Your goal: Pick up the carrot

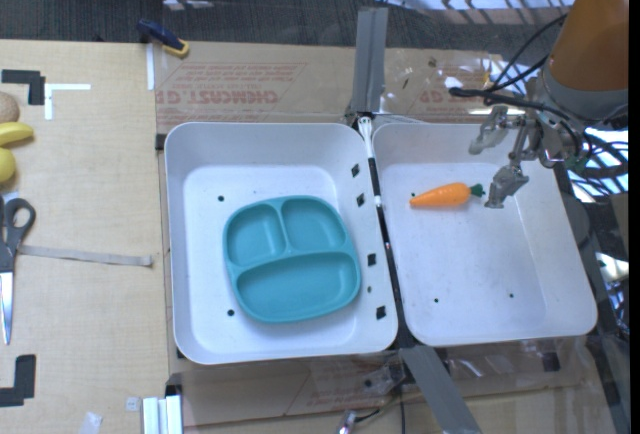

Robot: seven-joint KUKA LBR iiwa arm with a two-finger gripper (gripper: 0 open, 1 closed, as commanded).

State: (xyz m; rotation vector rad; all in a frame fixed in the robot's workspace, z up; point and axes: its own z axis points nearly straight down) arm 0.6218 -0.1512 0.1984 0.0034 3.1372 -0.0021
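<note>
The orange carrot [441,196] lies flat in the right bin [500,292], near its back left part, with its green stub pointing right. My gripper [497,162] hangs over the bin's back right part, just right of the carrot. It is open and nothing sits between its fingers. The lower fingertip [498,194] stands right beside the carrot's green end, and the other finger [487,133] is higher, toward the back wall. The carrot rests on the bin floor, outside the jaws.
A teal divided plate [291,258] lies in the left bin [200,182]. A grey rail [371,62] runs back from between the bins. Scissors [10,257] and a banana [12,135] lie on the bench at far left. Cables [520,62] hang by the arm.
</note>
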